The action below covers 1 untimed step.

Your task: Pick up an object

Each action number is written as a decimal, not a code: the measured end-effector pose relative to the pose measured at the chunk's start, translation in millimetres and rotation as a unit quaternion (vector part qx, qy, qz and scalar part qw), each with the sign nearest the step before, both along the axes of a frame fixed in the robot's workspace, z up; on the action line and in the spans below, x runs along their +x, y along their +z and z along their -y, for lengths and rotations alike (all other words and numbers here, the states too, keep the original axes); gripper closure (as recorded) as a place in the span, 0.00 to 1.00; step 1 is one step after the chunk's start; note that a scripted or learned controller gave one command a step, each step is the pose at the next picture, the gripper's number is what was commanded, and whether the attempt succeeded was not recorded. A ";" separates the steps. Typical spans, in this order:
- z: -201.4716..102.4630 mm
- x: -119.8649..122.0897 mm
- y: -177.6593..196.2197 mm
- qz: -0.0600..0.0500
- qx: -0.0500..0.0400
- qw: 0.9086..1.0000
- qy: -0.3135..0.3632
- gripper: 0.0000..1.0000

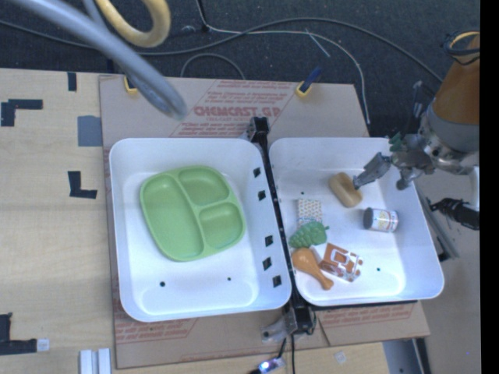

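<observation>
Gripper hangs over the right bin's far right part, its 2 fingers spread apart with nothing between them, one fingertip just beside the tan block. Nearer lie a small can, a green leafy toy and an orange drumstick; the left bin holds a green divided plate.

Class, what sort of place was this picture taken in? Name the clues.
Probably a robotics lab test bench: a robot arm reaches over two white bins, loose cables trail behind, and the small toy food looks like practice items.
</observation>
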<state>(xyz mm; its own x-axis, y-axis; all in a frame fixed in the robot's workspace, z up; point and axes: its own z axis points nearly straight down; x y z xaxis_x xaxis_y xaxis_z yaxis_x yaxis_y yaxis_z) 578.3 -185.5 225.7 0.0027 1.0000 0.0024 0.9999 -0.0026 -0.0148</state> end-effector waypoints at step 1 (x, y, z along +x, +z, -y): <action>-0.6 2.8 8.1 0.007 -0.001 1.000 0.002 0.00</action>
